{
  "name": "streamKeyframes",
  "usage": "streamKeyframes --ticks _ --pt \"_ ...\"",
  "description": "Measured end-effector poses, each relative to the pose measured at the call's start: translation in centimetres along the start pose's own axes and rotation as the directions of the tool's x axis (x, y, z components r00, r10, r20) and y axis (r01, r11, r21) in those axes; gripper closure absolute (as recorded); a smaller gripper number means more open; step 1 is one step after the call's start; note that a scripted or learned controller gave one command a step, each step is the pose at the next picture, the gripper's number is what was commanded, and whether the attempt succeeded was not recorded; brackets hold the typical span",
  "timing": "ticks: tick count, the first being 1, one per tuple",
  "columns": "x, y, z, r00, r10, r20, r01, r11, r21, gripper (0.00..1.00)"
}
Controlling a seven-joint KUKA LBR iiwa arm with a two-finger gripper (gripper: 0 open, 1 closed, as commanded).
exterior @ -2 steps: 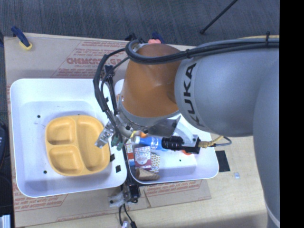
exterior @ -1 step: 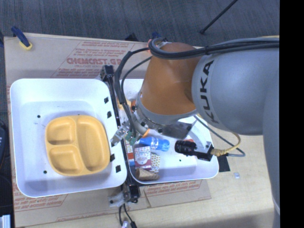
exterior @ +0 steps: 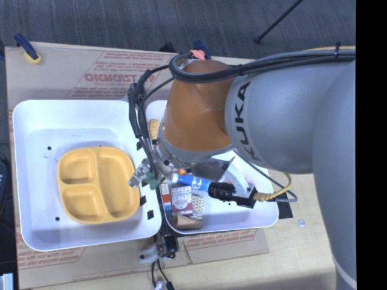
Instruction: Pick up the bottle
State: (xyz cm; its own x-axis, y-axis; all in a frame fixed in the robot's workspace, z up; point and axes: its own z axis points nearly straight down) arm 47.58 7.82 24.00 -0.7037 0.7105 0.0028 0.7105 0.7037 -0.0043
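Honestly can't tell the gripper's (exterior: 144, 177) state from up here. The bottle (exterior: 195, 183) lies on its side just right of it, so line up across its body before you close.

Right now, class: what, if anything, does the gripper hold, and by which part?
It cannot be told: the gripper sits at the bins' shared edge, with nothing seen between its fingers.

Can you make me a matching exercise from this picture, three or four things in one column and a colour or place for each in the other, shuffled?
Things:
1. divided tray
2. band above the wrist
3. bottle
4. clamp

Descriptions:
A. orange
B. blue, lying in the right bin
C. yellow, in the left bin
D. at the cardboard's far left corner

Pairs: 1-C, 2-A, 3-B, 4-D
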Motion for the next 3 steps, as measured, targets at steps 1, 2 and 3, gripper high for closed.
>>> streamKeyframes --ticks 1,2,3 --pt "-4.6 -4.5 -0.6 0.999 0.033 0.002 -0.033 0.999 -0.002 1.0" --pt "0.8 0.8 0.3 0.998 0.057 0.0 -0.057 0.998 0.0 1.0" --pt "-3.1 -3.0 0.5 0.997 0.071 -0.001 -0.071 0.997 0.0 1.0"
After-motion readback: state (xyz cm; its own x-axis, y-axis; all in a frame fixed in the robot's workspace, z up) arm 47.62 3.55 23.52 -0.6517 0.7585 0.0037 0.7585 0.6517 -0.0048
